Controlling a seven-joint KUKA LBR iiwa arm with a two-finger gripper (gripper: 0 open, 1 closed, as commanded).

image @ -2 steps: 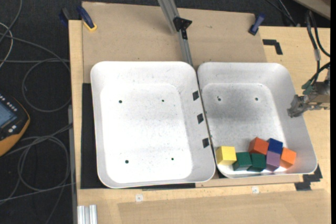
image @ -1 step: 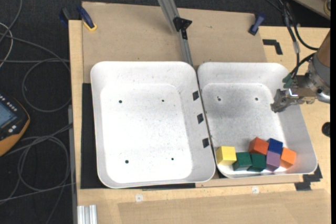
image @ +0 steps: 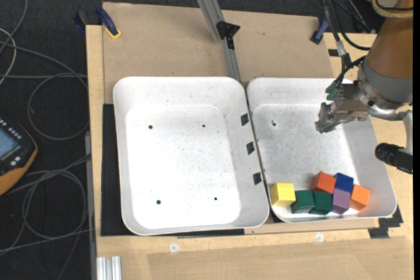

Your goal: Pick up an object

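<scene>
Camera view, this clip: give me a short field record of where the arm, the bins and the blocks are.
arm: enters from the right, gripper above the right bin's upper part
held object: none seen
blocks: clustered along the right bin's near edge
block colours: yellow block, green blocks, orange blocks, blue block, purple block
left bin: white, speckled, with dark dots
gripper to blocks: apart, blocks nearer the camera

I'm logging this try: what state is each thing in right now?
claw: above the right bin, apart from the blocks, holding nothing visible
blocks: clustered at the right bin's near edge, untouched
right bin: holds all the blocks
left bin: flat beside the right bin
</scene>
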